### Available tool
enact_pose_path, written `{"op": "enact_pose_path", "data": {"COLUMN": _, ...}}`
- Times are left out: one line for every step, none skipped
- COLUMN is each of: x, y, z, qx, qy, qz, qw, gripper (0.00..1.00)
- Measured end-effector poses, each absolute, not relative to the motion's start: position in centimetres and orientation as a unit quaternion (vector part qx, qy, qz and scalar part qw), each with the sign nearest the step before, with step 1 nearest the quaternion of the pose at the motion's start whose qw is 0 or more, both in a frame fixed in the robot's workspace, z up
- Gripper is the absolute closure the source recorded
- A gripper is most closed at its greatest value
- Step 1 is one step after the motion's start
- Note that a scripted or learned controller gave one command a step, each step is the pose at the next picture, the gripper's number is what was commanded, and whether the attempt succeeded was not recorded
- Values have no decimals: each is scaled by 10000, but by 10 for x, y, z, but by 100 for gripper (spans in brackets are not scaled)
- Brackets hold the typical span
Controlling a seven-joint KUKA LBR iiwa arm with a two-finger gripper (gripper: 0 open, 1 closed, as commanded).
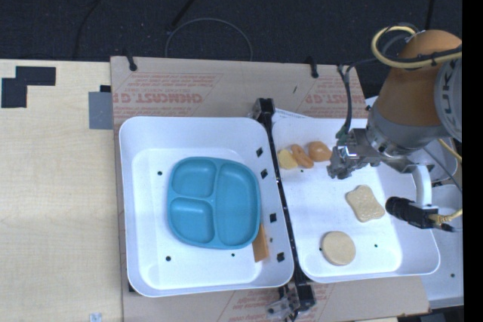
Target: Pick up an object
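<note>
My gripper (341, 162) hangs over the right bin (309, 268), near its back middle. Just left of it lie small food pieces: an orange piece (318, 151), a tan-orange piece (302, 156) and a pale yellow piece (287, 159). A slice of toy bread (365, 203) lies to the lower right of the gripper. A round tan cookie (338, 247) rests near the bin's front. Nothing shows between the fingers.
The left bin (139, 154) holds a blue divided plate (213, 201), with a thin brown stick (260, 243) at its right edge. A black divider (275, 185) runs between the bins. A black cylinder (407, 211) juts out from the arm on the right.
</note>
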State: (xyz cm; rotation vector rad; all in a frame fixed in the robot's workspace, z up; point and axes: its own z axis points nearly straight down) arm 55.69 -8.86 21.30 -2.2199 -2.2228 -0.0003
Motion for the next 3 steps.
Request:
{"op": "enact_pose_path", "data": {"x": 563, "y": -34, "z": 204, "qx": -7058, "qy": -7084, "qz": 7, "qw": 25, "gripper": 100}}
{"op": "enact_pose_path", "data": {"x": 573, "y": 9, "z": 212, "qx": -7062, "qy": -7080, "qz": 6, "qw": 9, "gripper": 100}}
{"op": "enact_pose_path", "data": {"x": 569, "y": 66, "z": 218, "qx": -7053, "qy": -7089, "qz": 2, "qw": 19, "gripper": 100}}
